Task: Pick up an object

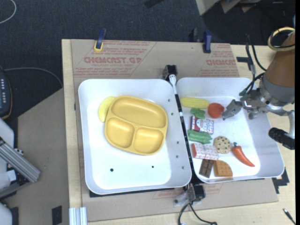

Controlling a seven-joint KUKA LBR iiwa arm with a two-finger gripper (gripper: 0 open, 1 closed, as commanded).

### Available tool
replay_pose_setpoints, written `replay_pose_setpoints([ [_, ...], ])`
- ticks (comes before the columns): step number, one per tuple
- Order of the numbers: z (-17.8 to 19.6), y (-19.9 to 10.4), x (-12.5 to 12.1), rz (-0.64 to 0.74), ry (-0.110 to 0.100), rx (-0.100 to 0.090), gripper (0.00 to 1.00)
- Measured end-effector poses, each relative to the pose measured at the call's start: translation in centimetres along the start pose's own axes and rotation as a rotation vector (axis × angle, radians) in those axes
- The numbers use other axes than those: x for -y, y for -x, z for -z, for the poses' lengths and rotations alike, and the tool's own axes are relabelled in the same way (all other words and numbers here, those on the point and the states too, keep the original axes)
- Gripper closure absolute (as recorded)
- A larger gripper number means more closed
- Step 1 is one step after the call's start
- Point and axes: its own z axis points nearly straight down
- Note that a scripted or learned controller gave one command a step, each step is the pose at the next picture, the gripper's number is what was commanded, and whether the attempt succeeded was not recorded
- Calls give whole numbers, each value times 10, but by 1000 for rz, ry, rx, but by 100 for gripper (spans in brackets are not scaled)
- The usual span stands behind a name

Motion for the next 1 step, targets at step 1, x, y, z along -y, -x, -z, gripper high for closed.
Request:
replay_pose_setpoints([
  [1,-44,3,3,-1,0,0,0],
])
